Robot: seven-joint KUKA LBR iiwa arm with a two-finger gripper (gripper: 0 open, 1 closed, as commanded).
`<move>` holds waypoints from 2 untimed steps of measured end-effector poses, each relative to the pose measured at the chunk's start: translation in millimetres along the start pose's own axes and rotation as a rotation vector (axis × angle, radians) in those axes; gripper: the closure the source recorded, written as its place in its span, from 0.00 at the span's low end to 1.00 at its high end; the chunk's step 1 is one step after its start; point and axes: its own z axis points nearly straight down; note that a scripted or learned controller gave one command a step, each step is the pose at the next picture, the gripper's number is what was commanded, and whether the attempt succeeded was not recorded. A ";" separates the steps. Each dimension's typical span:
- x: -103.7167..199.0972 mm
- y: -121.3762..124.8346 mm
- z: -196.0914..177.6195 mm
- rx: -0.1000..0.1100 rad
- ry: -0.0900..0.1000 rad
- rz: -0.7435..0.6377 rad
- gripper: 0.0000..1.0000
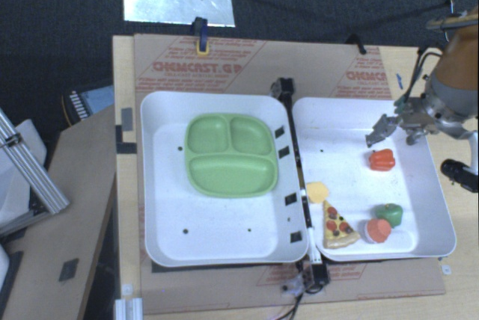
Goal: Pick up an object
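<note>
My gripper (pixel 394 137) hangs over the back right part of the right bin (pixel 337 117), open, with its two grey fingers spread apart and nothing between them. Just below it in the view lies a small red-orange toy pepper (pixel 382 159) on the bin floor, apart from the fingers. Near the bin's front lie a pizza slice (pixel 338 226), a yellow piece (pixel 316 192), a green toy vegetable (pixel 390 214) and a salmon-red piece (pixel 378 231) touching it.
The left bin (pixel 161 184) holds a green divided plate (pixel 230 155). A black-clipped divider (pixel 293 161) runs between the bins. The grey arm with its orange band (pixel 456 64) comes in from the right edge.
</note>
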 end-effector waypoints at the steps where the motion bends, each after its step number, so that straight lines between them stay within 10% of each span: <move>1: 0.3 2.7 -6.6 -0.011 -0.002 -0.003 0.00; 2: 1.3 6.5 35.3 -0.010 -0.002 -0.002 0.00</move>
